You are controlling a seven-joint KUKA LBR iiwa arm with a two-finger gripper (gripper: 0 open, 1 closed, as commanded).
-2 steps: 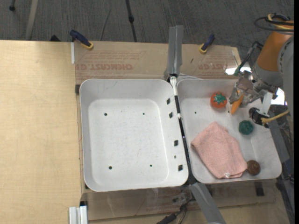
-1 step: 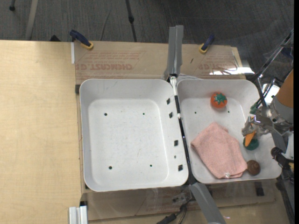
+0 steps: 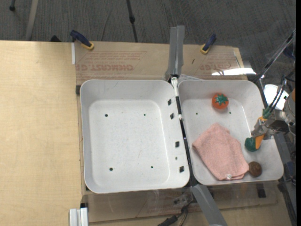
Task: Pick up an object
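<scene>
**Right bin: four loose objects**

Small red-orange tomato-shaped toy with a green top [image 3: 219, 101]: sits upright in the far part of the right shallow white bin [image 3: 202, 91], well apart from the others.

Pink terry cloth, folded [image 3: 220, 151]: lies flat and skewed across the near middle of the bin floor, one corner reaching the near wall.

Small round brown ball [image 3: 255, 168]: rests in the near right corner, just beside the cloth's edge.

Green and orange carrot-like toy [image 3: 254, 143]: lies by the right wall, between tomato and ball, tilted; finer shape too small to tell.
</scene>
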